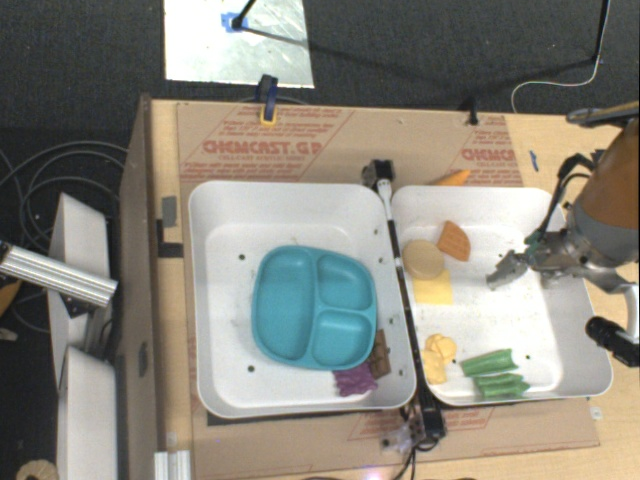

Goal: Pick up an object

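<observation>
My gripper (pixel 505 270) hangs over the right bin (pixel 575 363), in its right half, and points left. It is open with nothing between its fingers. Left of it lie a tan round piece (pixel 423 259), an orange wedge (pixel 454 239) and a yellow square slice (pixel 433 289). Nearer the front of that bin are a lumpy yellow piece (pixel 437 354) and green bean pods (pixel 494 373). The gripper touches none of them.
The left bin (pixel 215 268) holds a teal divided plate (pixel 313 306), with a purple piece (pixel 352 380) and a brown piece (pixel 381 358) at its front right. A ridge (pixel 397 288) separates the bins. An orange carrot-like piece (pixel 452 178) lies on the cardboard behind the right bin.
</observation>
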Controlling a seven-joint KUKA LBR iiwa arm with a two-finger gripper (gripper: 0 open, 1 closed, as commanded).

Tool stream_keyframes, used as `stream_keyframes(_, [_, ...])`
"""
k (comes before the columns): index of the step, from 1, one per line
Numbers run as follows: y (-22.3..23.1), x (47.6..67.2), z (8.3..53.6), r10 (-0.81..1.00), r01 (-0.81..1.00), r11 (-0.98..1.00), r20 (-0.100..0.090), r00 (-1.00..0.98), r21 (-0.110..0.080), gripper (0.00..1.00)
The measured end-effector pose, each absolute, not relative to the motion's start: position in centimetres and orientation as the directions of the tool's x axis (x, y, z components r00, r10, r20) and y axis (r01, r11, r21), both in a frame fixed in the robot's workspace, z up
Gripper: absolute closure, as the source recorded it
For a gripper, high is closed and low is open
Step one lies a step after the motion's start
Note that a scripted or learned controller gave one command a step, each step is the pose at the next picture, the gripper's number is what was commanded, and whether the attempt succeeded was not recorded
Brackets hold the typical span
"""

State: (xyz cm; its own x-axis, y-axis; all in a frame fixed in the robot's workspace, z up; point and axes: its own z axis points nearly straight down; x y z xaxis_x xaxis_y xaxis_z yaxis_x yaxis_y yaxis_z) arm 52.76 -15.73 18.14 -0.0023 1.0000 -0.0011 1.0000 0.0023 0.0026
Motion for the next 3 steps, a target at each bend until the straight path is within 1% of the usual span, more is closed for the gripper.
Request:
stream_keyframes(1, [-10.8,58.1,9.7,1.0,1.0,0.01,0.001,-0.01,0.001,0.0])
stream_keyframes(2, [-12.6,64.3,8.9,1.0,1.0,0.007,-0.001,-0.007,0.011,0.0])
stream_keyframes(3, [-12.7,64.2,10.2,1.0,1.0,0.01,-0.003,-0.01,0.011,1.0])
